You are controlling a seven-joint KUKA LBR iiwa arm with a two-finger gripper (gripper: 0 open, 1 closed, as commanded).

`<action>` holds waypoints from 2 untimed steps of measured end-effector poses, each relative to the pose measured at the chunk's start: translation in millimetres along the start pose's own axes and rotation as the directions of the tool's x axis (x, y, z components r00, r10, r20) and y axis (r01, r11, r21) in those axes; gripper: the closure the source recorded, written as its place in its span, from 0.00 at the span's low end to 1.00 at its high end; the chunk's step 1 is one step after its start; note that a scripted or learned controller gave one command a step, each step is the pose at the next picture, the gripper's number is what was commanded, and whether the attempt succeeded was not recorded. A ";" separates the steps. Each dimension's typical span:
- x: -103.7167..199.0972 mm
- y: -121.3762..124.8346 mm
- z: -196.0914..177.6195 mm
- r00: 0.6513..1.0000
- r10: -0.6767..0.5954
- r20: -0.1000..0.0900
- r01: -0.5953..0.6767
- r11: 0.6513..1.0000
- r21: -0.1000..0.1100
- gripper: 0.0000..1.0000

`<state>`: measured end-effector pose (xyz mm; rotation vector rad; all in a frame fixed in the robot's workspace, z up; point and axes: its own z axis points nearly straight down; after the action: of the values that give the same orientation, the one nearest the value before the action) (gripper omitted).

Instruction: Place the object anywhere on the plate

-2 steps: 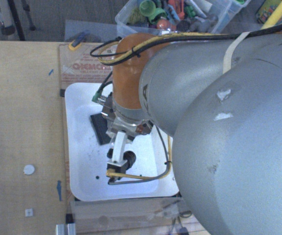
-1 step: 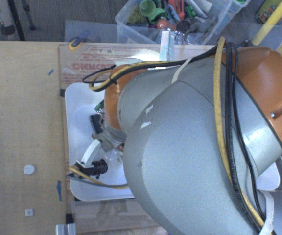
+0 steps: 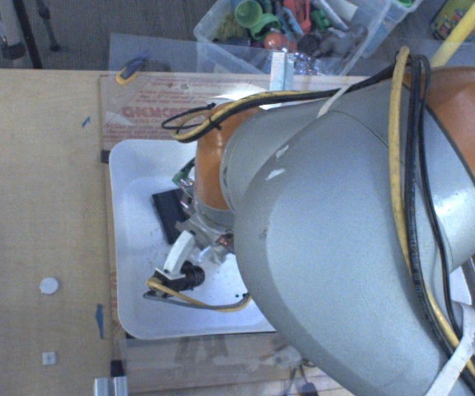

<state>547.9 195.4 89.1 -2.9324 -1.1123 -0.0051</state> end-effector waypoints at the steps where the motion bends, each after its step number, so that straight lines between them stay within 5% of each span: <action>1: 23.6 -12.8 0.4 0.949 -0.314 0.006 0.314 0.949 -0.007 1.00; 2: 25.5 -16.5 0.1 0.991 -0.136 -0.003 0.136 0.991 -0.007 1.00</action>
<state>556.1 224.6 89.1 -2.8545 -1.3122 -0.0140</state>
